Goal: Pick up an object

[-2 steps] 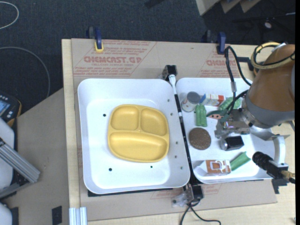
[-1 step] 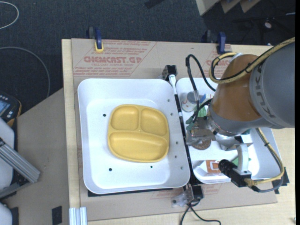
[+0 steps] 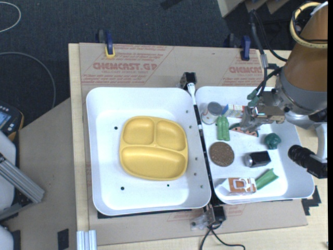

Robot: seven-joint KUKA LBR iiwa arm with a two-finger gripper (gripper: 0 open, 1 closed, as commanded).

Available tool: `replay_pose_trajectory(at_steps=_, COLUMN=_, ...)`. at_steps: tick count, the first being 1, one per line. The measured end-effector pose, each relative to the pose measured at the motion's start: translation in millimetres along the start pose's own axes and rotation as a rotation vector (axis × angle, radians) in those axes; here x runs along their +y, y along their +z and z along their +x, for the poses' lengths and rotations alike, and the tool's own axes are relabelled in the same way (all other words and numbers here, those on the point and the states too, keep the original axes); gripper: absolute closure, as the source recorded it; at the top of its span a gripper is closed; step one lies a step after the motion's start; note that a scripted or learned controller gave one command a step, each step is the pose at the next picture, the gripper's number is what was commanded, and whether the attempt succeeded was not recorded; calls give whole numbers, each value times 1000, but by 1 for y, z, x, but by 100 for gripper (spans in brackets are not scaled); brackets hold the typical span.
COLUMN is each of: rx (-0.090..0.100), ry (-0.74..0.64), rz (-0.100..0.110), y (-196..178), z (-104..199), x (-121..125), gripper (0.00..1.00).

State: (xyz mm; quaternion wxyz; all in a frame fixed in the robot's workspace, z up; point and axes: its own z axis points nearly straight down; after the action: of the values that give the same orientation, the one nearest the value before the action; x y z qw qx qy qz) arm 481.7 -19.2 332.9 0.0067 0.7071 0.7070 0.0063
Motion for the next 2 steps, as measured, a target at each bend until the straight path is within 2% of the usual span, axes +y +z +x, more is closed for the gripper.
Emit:
replay_pose_trajectory(at_steps=1, rx=3, ry=-6, rz=25, y=55, z=59, x=-4, gripper=100)
replay_pose_trajectory(at_steps=2, rx=2, ry=-2, rz=4, y=-59, z=53, x=0, gripper=100)
